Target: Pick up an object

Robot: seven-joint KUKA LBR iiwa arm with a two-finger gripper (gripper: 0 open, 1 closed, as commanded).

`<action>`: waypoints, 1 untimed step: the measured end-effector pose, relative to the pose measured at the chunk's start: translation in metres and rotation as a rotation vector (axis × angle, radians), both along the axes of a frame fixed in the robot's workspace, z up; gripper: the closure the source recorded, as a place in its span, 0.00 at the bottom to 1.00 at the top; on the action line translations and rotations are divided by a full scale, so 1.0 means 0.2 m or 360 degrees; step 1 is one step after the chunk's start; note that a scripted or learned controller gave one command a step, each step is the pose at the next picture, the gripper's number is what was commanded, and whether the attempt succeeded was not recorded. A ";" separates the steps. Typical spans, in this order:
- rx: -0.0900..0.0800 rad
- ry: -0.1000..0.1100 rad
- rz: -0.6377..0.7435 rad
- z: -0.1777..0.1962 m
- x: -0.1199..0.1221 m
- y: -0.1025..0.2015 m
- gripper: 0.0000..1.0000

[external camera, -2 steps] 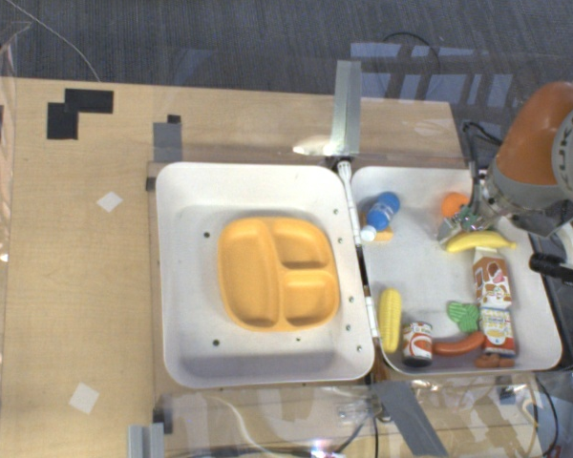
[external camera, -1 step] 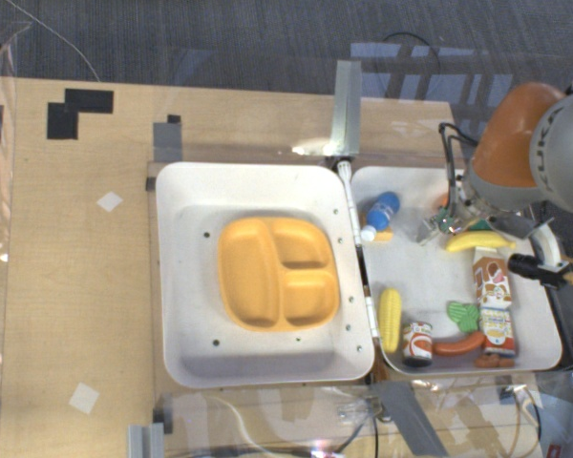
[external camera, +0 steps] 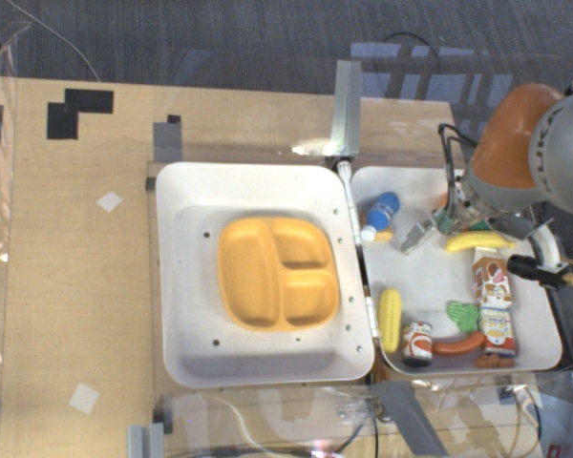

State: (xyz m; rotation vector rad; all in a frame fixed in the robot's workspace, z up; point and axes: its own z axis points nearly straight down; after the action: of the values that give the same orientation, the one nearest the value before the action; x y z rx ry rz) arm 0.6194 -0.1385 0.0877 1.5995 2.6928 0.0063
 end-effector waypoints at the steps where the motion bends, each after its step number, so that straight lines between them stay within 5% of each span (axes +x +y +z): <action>1: 0.0000 0.0004 0.0036 0.00 0.16 0.23 0.00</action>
State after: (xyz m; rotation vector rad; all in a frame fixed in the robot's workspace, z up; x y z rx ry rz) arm 0.6518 -0.0925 0.0869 1.5698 2.7131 0.0044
